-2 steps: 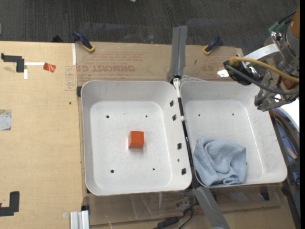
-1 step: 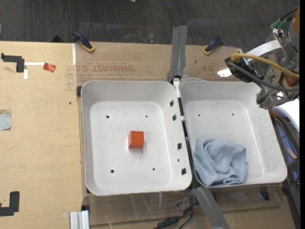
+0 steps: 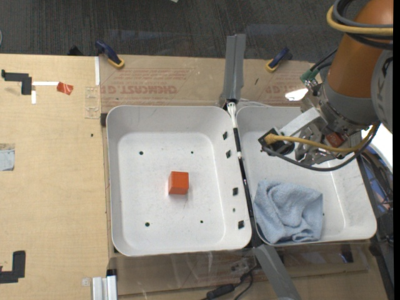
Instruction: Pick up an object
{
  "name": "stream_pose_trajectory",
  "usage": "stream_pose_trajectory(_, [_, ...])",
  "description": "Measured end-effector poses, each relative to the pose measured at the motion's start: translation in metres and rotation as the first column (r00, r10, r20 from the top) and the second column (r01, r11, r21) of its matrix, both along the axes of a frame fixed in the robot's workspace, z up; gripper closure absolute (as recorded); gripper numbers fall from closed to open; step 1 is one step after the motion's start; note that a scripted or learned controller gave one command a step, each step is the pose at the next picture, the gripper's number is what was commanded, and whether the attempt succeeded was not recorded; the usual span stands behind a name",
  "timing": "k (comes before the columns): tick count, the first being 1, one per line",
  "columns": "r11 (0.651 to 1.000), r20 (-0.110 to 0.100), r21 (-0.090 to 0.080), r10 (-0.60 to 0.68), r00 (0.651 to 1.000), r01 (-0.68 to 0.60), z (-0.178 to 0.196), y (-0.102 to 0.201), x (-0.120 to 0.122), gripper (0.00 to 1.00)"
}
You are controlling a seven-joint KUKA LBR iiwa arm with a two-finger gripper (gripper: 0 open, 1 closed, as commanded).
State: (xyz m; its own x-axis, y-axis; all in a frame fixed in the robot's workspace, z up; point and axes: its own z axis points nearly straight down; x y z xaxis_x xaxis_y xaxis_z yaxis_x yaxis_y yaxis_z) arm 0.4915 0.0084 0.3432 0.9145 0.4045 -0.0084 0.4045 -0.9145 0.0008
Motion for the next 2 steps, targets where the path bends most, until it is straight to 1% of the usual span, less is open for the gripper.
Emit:
stream_pose_trajectory(1, [0.989, 0.004, -0.001, -0.149, 0.989, 0.149, 0.097, -0.032, 0.019, 1.00])
stream_pose_trajectory(2, [0.977, 0.004, -0.002, -0.215, 0.977, 0.215, 0.097, -0.024, -0.013, 1.00])
